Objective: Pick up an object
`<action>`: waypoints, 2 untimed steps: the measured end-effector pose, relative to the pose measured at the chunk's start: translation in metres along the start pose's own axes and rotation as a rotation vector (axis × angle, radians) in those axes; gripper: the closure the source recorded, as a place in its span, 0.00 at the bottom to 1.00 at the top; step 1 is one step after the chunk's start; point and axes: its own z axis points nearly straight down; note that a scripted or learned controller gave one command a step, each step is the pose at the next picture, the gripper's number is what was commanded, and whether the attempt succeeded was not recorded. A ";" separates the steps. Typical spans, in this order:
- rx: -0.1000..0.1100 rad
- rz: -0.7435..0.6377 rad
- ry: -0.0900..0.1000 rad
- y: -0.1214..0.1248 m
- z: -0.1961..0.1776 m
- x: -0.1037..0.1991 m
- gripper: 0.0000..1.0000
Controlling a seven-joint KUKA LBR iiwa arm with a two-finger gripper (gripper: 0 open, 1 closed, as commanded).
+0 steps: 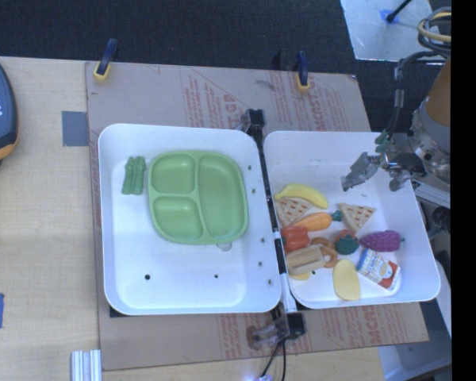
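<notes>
Pale wooden surface point(40, 236) is carrying 2 shallow white plastic bins side by side on a brown cardboard sheet point(222, 94). Left bin point(127, 284) is holding a green 3-compartment plate point(198, 197), with a small green ridged toy vegetable point(133, 175) lying just beside the plate's left edge. Right bin point(317, 153) is holding a cluster of toy food along its lower half: yellow banana point(303, 194), tan waffle wedge point(293, 210), orange carrot point(316, 221), tan sandwich triangle point(356, 215), purple grapes point(380, 240), white printed packet point(378, 269), yellow lemon slice point(347, 280). Grey pincer point(378, 173) is hanging above the right bin's upper right part, fingers spread wide, gripping nothing, apart from the food.
</notes>
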 end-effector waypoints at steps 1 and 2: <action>0.007 0.003 0.000 -0.016 0.189 -0.040 0.00; 0.001 -0.003 -0.002 -0.013 0.171 -0.041 1.00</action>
